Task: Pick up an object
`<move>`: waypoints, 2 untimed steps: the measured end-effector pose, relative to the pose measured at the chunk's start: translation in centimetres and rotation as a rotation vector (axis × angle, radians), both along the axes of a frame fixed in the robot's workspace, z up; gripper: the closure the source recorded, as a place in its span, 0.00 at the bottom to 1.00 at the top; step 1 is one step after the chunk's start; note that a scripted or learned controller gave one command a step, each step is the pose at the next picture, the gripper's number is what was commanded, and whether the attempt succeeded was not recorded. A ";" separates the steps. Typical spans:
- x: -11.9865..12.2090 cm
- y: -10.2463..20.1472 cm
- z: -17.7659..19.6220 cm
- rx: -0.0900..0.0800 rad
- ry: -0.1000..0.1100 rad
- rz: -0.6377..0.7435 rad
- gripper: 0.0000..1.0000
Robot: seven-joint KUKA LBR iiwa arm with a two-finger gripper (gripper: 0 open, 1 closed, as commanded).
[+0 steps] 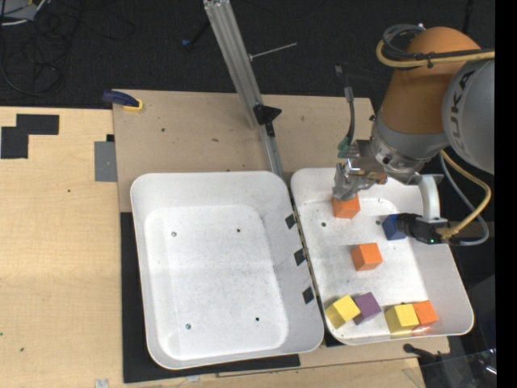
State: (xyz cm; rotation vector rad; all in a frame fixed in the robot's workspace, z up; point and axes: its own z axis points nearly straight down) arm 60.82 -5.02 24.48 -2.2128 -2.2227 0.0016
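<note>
Orange cube [346,207] is the piece you are watching: it is sitting in the right bin [452,285], toward that bin's far end and nearer its left wall, and the gripper [349,186] is sitting directly over it, its metal tip meeting the cube's top edge. You cannot tell from this view whether the jaws are open, closed or gripping the cube, because the wrist is covering them.

Taking that cube as your landmark and working from the near rim outward: nearest you, along the front of the right bin, a yellow cube [343,309] and a purple cube [367,305] are lying touching each other, almost straight below the landmark. To their right, a second yellow block [401,318] and a small orange block [424,313] are pressing together near the front right corner. About halfway between those and the landmark, slightly right of it, another orange cube [367,256] is lying alone, apart from everything. Level with the landmark and well to its right, a blue block [393,227] is sitting beside a black cable fitting [420,228].

Left of the landmark, black clips [300,255] are lining the seam with the left bin [161,192]. Farther back, a slanted aluminium rail [239,63] is rising behind both bins, clear of the arm [420,87].
</note>
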 end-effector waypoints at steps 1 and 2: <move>-1.8 5.1 0.6 -0.001 0.000 0.000 1.00; -3.6 10.0 1.0 -0.001 0.001 0.000 1.00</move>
